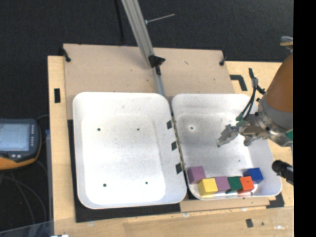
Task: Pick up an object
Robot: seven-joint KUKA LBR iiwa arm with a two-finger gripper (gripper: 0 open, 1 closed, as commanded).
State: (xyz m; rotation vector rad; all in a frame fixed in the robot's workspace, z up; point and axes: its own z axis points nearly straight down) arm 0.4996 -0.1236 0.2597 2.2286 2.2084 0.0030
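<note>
Several small blocks lie along the front wall of the right bin (207,107): a purple block (196,173), a yellow block (208,185), a mauve block (221,183), a green block (234,184), an orange block (246,183) and a blue block (254,174). My gripper (228,134) hangs over the middle of the right bin, behind the row of blocks and apart from them. Its grey fingers point left and down, with nothing visible between them.
The left bin (123,147) lies beside the right one on the wooden bench. A slanted metal rail (140,28) comes down from the back to the seam between the bins. A handheld controller (17,139) sits off the bench at the left.
</note>
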